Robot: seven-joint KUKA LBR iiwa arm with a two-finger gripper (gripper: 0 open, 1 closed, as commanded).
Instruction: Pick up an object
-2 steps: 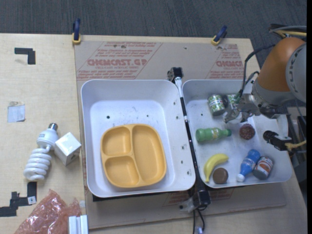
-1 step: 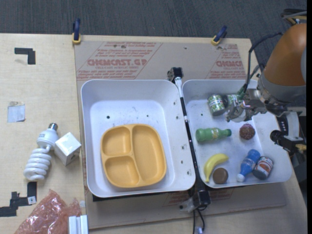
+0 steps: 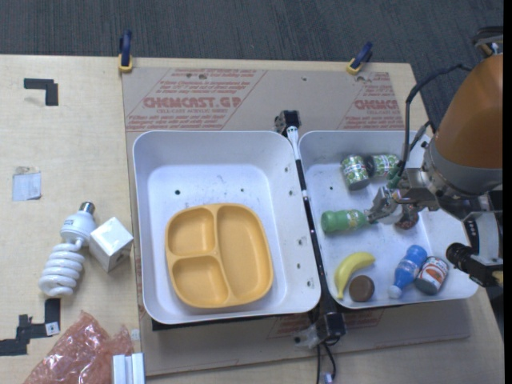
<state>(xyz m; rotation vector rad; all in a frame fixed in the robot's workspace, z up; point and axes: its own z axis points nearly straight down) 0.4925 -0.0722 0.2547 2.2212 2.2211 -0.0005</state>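
Starting at the table's left edge, a white spiral light bulb lies beside a small white cube, with crinkled red plastic mesh near the front-left corner. The left white bin holds a yellow three-compartment plastic plate. In the right white bin, a green plastic bottle lies on its side near the middle, its long axis running left to right across the bin, the narrow end toward the tool. Two small green-labelled cans sit toward the far edge. A yellow banana and a round brown lid lie at the front edge, then a blue bottle and a red-and-white can. The tool sits low, just right of the green bottle's narrow end, apparently touching it; whether it has closed on the bottle is too cluttered to tell. The bottle lies leftward from the tool.
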